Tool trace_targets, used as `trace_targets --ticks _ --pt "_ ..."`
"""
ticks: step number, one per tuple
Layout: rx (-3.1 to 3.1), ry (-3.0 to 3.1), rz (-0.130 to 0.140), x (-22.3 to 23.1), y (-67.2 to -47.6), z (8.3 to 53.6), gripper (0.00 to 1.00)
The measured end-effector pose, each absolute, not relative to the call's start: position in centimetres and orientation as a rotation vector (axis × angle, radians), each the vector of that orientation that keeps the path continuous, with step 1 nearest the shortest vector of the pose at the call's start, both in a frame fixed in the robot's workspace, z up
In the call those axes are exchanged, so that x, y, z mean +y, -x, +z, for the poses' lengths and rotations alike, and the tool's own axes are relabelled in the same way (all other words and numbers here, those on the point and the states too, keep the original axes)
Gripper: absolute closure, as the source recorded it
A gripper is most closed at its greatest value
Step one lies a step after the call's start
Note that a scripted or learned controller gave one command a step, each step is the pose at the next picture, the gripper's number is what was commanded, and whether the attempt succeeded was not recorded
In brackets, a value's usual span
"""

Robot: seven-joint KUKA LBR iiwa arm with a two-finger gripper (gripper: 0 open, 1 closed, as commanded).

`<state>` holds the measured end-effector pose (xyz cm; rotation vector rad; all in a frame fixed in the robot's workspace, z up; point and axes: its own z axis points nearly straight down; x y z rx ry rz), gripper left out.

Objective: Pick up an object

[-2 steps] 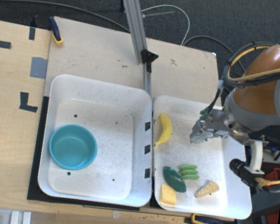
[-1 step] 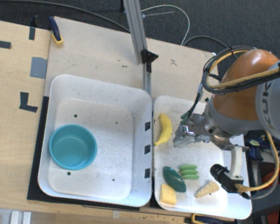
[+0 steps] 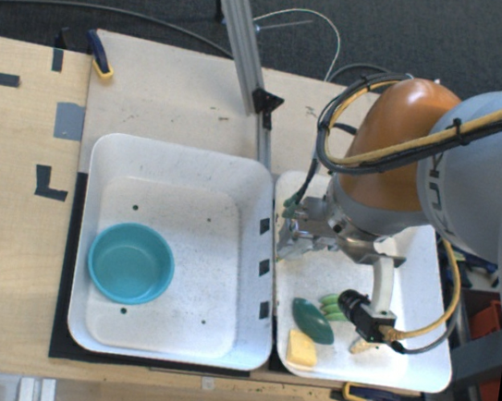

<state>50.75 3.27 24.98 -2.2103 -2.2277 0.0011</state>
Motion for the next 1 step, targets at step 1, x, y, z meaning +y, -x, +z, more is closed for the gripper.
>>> trace_targets --ticks 1 --pt "-2.228 2.210 0.003 8.50 -49.57 25.02 1.00"
